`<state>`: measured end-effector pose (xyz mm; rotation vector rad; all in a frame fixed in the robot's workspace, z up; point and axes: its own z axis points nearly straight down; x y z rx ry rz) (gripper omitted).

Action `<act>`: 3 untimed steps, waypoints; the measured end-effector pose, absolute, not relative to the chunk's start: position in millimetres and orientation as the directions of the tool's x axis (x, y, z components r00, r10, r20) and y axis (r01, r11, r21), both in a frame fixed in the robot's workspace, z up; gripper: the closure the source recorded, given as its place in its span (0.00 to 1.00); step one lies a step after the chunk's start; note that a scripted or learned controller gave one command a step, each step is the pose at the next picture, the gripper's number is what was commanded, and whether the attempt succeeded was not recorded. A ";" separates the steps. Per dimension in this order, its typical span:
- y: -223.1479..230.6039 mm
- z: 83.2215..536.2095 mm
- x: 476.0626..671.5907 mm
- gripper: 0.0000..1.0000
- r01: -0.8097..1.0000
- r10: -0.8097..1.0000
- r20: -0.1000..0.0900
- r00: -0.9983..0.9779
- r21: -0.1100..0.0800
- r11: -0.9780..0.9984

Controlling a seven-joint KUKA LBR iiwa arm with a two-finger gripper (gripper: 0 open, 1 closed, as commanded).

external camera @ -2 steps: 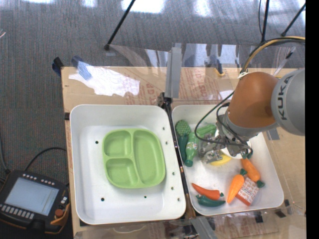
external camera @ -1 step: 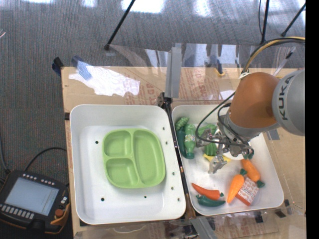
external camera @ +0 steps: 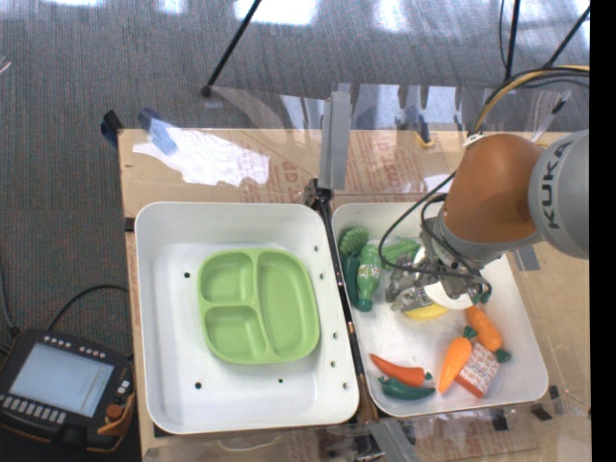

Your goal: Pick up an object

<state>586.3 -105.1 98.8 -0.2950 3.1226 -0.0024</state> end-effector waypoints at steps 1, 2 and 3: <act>-105.5 97.8 585.3 0.00 -0.187 -0.187 0.000 -0.982 -0.002 0.982; -96.1 88.3 605.2 0.00 -0.074 -0.074 0.009 -0.997 -0.013 0.997; -99.3 88.1 644.9 0.00 -0.121 -0.121 -0.003 -0.993 -0.001 0.993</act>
